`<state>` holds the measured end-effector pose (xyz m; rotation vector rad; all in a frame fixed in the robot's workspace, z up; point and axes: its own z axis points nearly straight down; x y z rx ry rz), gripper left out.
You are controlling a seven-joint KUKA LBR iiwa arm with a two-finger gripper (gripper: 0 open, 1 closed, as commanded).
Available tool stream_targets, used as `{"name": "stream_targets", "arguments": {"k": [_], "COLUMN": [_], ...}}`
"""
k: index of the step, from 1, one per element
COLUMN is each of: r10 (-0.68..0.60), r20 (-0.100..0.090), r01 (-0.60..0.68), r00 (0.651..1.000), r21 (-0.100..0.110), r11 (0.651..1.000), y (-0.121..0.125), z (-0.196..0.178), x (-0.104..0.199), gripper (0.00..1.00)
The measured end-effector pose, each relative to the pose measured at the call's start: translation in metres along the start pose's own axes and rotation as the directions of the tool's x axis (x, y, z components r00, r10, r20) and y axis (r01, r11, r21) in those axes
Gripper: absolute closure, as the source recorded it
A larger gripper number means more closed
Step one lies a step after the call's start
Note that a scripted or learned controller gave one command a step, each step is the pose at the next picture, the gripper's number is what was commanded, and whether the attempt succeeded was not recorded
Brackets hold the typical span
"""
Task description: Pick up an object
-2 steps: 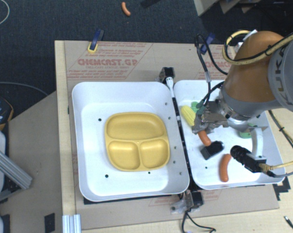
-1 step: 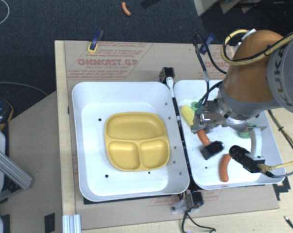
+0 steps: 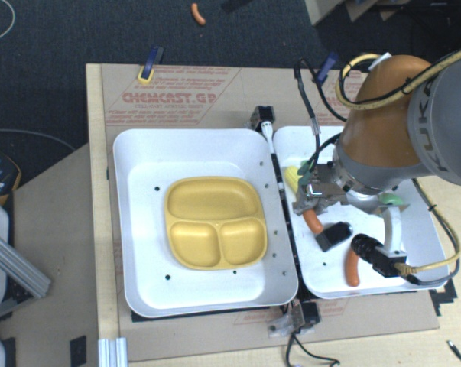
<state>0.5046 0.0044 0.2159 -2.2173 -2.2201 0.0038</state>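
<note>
In the camera view the end effector [image 3: 310, 197] hangs low in the right bin [image 3: 436, 228], just above the small orange carrot-like piece [image 3: 313, 222], whose long axis runs slanted toward the black block [image 3: 334, 235]; its opening I cannot tell.

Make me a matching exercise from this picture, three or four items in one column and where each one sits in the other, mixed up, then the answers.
Things:
1. yellow divided tray
2. orange hot dog
3. yellow clamp
4. black block

Places:
A. right bin, near its front edge
B. cardboard behind the left bin
C. left bin, middle
D. right bin, just below the gripper

Pairs: 1-C, 2-A, 3-B, 4-D
</note>
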Motion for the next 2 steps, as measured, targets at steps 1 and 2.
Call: {"name": "stream_targets", "arguments": {"k": [1, 2], "r10": [0.001, 0.003], "r20": [0.002, 0.001], "r01": [-0.001, -0.003], "r00": [1.000, 1.000], "r21": [-0.008, -0.001], "r11": [1.000, 1.000], "y": [0.014, 0.004], "z": [-0.016, -0.009], "x": [-0.003, -0.013], "gripper": [1.00, 1.00]}}
